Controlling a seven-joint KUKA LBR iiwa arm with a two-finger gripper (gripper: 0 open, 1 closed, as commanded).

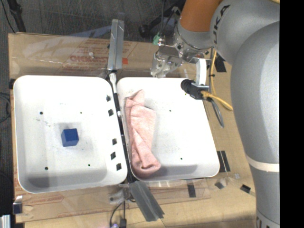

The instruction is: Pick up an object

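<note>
Gripper (160, 69) sits above right bin's (190, 141) far rim, finger state can't tell, nothing visibly held; cloth (141, 132) bunched along divider, cube (70, 137) in left bin (28, 127)

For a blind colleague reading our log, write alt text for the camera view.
A grey robot arm's gripper hangs over the far rim of the right shallow white bin, where a crumpled pink cloth lies by the left wall. A small blue cube sits in the left white bin.
</note>
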